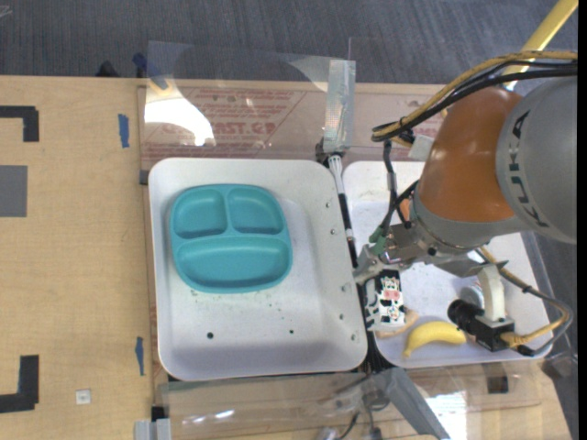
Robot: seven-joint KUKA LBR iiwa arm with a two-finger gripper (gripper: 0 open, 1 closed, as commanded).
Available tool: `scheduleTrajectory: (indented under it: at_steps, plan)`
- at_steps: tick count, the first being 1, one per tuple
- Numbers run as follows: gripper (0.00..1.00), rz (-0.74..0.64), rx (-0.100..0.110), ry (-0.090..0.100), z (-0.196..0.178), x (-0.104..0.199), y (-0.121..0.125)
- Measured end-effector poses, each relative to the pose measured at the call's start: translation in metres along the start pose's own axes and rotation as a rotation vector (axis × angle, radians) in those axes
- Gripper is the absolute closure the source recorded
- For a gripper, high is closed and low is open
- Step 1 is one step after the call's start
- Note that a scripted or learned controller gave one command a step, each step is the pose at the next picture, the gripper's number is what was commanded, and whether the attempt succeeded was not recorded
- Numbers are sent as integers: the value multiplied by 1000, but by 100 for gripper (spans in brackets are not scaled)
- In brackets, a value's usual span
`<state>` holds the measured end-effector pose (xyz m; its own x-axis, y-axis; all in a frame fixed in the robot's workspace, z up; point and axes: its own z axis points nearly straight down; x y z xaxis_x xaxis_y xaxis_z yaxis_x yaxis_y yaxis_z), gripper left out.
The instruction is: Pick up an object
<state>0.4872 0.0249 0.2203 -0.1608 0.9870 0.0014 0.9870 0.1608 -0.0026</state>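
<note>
arm [477, 163]: reaches in from the right, wrist low over the right bin [431, 287]
gripper [383, 269]: at the right bin's left edge, next to the wall shared with the left bin [275, 328]
claw state: cannot tell, hidden under the wrist
toy [389, 301]: small black-and-white patterned piece, right bin, directly below the gripper in view; contact unclear
banana [433, 336]: yellow, lying flat in the right bin's near part, just right of the toy, apart from the gripper
plate [231, 236]: teal, three compartments, flat in the left bin's far-left part
specks [210, 335]: a few dark dots on the left bin floor, nearer than the plate
</note>
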Motion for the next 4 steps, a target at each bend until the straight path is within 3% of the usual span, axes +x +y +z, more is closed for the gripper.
scheduleTrajectory:
  at_steps: [1,2,3,4]
  plan:
    - [100,580,3,0,37,27,-4]
    - [100,1292,1,-2,36,75,3]
    - [100,1531,-2,1,21,126,23]
    - [100,1313,3,-2,38,144,14]
